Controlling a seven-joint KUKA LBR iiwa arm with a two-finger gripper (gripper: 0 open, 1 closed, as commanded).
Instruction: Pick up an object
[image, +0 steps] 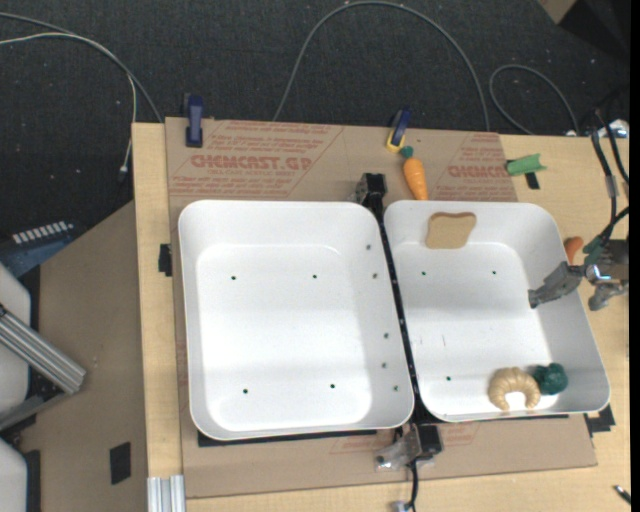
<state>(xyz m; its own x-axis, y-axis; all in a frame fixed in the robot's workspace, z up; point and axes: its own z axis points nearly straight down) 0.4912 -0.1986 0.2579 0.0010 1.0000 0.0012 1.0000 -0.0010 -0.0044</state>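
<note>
Gripper (585, 283) is hovering at your right bin's (470, 330) right rim; finger state: cannot tell, nothing visibly held. Croissant (514, 388) and green toy (551, 378) are lying lower right, bread slice (450, 230) upper edge.

The left bin (290, 320) offers an unobstructed floor across its whole interior. The right bin (480, 310) is open through its centre and along the wall shared with the left bin. Obstacles in the right bin: a tan bread slice (450, 230) against the far wall, and a croissant (514, 388) touching a green object (551, 378) in the near corner farthest from the left bin. The claw (556, 288) projects over the right bin's outer rim, away from the left bin. A carrot (414, 178) lies on the counter (260, 150) just beyond the right bin's far wall.
</note>
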